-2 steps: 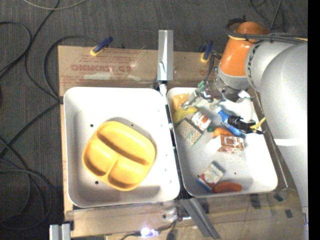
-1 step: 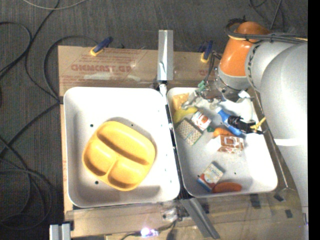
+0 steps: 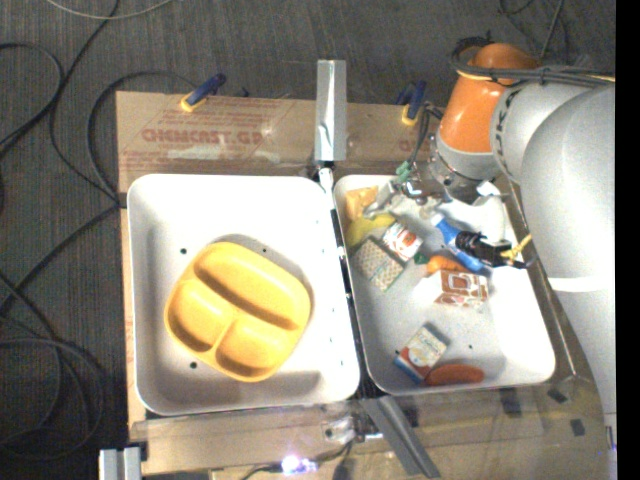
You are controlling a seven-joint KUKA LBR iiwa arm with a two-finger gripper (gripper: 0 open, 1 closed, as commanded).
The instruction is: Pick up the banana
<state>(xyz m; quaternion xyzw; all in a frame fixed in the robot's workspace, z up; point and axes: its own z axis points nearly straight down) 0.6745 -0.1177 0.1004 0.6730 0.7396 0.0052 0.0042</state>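
The banana [image 3: 363, 227] is yellow and lies in the back left corner of the right bin [image 3: 520, 353], against the wall shared with the left bin. My gripper [image 3: 404, 194] hangs at the back of the right bin, just right of and above the banana's far end. The wrist and its orange band [image 3: 478, 108] rise behind it. Part of the banana near the gripper is hidden by the tool.
The right bin also holds a checkered packet [image 3: 378, 262], a red-and-white carton [image 3: 403, 240], a blue pen-like item [image 3: 466, 244], a red box [image 3: 462, 288], a small blue-white box [image 3: 422, 349] and a red sausage [image 3: 455, 374]. A yellow divided plate [image 3: 240, 308] sits in the left bin [image 3: 150, 218].
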